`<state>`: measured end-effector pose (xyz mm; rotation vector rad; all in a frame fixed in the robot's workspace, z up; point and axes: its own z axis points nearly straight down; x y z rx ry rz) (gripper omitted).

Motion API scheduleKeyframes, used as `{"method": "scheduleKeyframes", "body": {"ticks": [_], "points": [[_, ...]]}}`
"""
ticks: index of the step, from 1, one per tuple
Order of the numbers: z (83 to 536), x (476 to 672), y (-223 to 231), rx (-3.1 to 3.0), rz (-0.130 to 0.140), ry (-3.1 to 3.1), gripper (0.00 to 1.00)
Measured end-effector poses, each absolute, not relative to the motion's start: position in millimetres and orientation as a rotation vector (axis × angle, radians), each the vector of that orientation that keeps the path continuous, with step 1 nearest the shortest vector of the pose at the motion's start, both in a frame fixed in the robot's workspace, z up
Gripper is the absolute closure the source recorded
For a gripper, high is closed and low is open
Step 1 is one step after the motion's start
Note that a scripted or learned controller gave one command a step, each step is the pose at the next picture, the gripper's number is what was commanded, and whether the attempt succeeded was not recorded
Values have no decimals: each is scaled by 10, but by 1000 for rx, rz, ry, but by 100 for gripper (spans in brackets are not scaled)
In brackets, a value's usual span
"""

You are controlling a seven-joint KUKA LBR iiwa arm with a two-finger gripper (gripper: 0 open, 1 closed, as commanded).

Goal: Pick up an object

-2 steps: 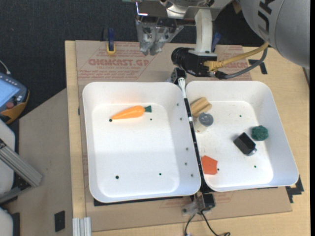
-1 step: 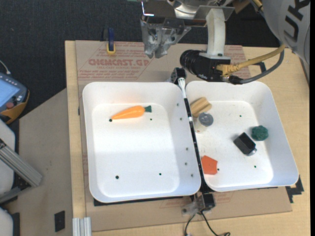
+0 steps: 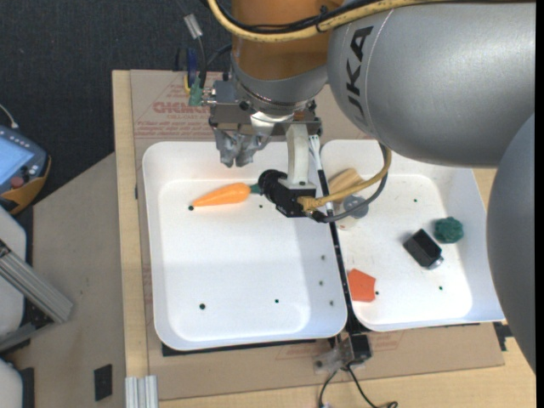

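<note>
One carrot (image 3: 221, 195) lies in the left bin (image 3: 238, 270) beside the hand (image 3: 240, 153), whose opening is unclear.

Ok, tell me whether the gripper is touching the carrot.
Apart. The camera view shows bare floor of the left bin between the gripper and the carrot.

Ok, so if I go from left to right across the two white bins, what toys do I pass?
Carrot → orange block → black block → green lump.
</note>
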<state>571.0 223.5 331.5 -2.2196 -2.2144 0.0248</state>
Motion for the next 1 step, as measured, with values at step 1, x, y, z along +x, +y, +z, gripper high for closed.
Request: {"method": "scheduleKeyframes", "body": {"ticks": [1], "points": [[4022, 4847, 1983, -2218, -4, -2223, 100]]}}
